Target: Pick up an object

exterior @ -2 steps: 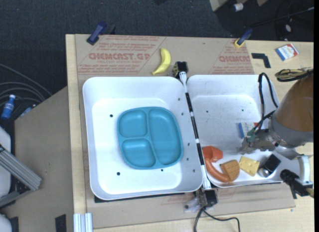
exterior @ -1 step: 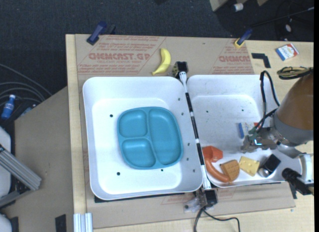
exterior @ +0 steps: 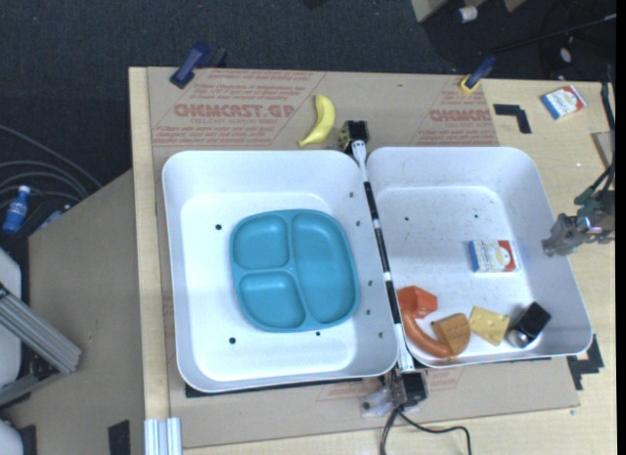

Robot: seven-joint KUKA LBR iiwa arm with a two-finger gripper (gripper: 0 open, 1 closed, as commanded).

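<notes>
In the right bin, a small white box with blue and red print lies near the middle. Along that bin's front edge sit a red-orange piece, a curved orange sausage shape, a brown piece, a yellow wedge and a black object. My gripper is small and grey at the right rim of this bin, to the right of the box and apart from it. Nothing is seen in its grasp.
The left bin holds a blue divided plate. A yellow banana lies on the bench behind the bins. Blue clamps sit at the bench's back corners, and a small blue-white card lies at far right.
</notes>
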